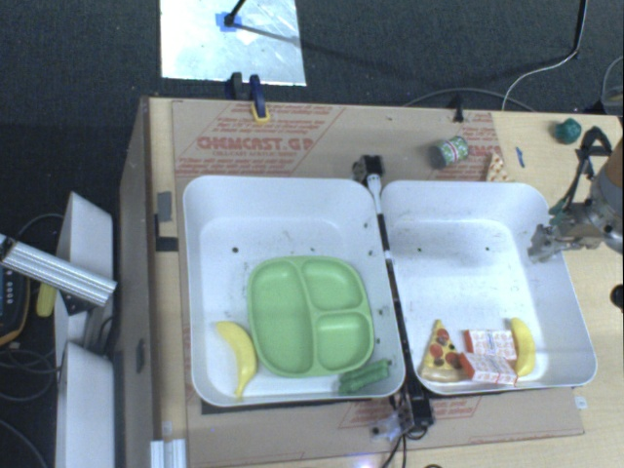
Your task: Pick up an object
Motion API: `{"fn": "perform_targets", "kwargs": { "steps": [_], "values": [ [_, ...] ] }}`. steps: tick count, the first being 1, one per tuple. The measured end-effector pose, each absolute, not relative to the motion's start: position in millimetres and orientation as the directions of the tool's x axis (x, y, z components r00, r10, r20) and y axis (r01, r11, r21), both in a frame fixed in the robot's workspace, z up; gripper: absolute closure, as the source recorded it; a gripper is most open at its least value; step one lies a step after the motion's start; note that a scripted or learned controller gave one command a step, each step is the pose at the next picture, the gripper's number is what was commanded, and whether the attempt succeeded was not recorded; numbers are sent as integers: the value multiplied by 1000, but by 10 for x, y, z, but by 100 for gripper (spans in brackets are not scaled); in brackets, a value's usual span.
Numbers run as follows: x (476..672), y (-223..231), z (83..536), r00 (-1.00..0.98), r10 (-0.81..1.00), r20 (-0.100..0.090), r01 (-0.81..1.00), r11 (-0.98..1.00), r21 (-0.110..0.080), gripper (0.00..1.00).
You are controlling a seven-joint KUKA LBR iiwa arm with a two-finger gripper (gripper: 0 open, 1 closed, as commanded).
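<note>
The left bin (210,213) holds a green divided plate (310,315), a yellow banana (238,354) at the plate's lower left, and a small green pod-like item (365,376) by the bin's front wall. Along the front of the right bin (458,217) lie a toy pizza slice (441,351), a red and white box (489,352) and a second banana (524,345), packed side by side. My gripper (544,245) hangs over the right bin's right rim, well behind those three items and apart from them.
A small green can (450,151) and a teal object (568,130) sit on the bench behind the right bin. A blue and yellow clamp (255,96) grips the bench's back edge. A black divider strip (383,252) runs between the bins.
</note>
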State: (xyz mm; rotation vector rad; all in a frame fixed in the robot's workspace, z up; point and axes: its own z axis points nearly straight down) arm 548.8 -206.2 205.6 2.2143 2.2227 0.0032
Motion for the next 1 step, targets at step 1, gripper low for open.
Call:
{"fn": "perform_targets", "kwargs": {
  "steps": [1],
  "values": [
    [5359, -2067, 2239, -2, 1000, -1, 1000, 2, 3, 100]
  ]
}}
